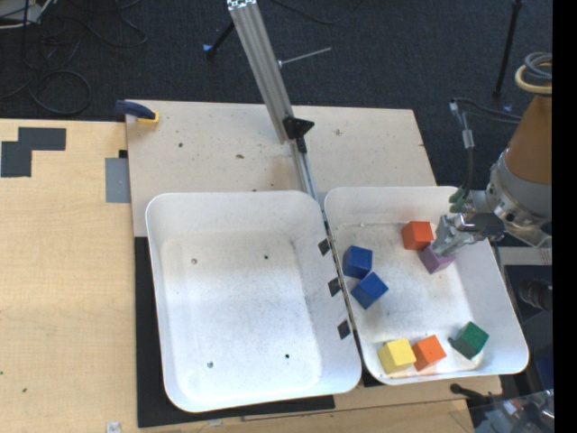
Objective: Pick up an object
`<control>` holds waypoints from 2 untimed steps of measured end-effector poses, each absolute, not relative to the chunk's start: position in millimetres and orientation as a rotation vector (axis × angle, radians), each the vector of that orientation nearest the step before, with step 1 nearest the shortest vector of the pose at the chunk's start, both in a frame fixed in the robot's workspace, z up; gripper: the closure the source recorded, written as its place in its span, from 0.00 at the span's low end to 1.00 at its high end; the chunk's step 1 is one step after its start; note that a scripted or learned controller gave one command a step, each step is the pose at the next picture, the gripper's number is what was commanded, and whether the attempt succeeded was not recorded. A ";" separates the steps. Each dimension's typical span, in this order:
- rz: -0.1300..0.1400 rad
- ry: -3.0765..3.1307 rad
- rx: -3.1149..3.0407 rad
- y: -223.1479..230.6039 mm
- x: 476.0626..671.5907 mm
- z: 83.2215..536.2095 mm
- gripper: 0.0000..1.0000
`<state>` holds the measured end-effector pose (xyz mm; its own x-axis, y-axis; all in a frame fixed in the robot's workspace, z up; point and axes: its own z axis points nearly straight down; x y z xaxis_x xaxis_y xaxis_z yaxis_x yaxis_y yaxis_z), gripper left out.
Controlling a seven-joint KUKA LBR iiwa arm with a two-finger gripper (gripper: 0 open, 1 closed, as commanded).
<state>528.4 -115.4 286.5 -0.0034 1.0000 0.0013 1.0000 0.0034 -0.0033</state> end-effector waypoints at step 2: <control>0.004 -2.223 -2.215 -19.7 570.9 274.5 1.00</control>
